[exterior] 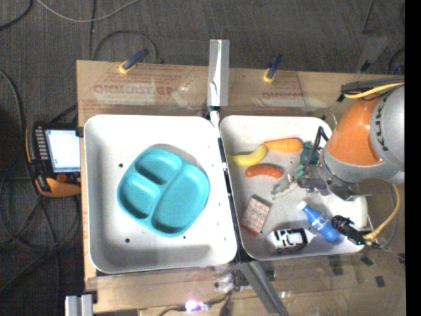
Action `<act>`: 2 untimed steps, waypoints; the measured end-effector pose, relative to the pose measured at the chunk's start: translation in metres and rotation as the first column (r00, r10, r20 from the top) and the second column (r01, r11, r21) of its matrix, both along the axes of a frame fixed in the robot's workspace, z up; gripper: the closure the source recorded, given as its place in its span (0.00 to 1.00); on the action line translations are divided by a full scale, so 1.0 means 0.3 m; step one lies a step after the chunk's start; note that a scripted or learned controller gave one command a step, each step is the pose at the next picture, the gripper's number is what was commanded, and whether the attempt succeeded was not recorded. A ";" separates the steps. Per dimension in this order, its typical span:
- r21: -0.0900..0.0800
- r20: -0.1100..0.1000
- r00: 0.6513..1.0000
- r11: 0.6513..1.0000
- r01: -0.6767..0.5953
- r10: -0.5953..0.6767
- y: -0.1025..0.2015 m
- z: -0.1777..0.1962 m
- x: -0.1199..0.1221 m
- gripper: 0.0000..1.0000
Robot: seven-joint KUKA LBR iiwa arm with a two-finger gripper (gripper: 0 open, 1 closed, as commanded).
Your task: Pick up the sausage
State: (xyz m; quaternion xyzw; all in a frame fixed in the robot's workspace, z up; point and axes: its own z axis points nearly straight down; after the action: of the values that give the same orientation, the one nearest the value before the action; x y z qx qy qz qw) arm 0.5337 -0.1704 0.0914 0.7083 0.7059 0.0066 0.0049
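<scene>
The sausage (pixel 263 171), a short orange-red link, lies in the right bin (pixel 233 196) near its left-centre, just below a yellow banana (pixel 248 157). My gripper (pixel 287 186) hangs low over the bin, a little right of and below the sausage and apart from it. Nothing shows in its grasp. The grey arm with its orange band (pixel 358 143) covers the bin's right side.
An orange carrot (pixel 284 145) lies above the sausage. A brown packet (pixel 256 214), a blue bottle (pixel 319 222) and a black-and-white object (pixel 289 237) lie along the front of the right bin. A teal divided plate (pixel 164 191) sits in the left bin (pixel 99 176).
</scene>
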 end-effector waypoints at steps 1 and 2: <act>-0.009 -0.003 0.996 0.996 -0.092 0.092 0.085 -0.003 0.218 0.00; -0.006 -0.008 0.999 0.999 0.034 -0.034 0.101 -0.004 0.271 0.00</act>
State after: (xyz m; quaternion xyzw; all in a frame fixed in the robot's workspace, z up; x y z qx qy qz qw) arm 0.6151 -0.1403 0.0902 0.7203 0.6937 0.0015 0.0040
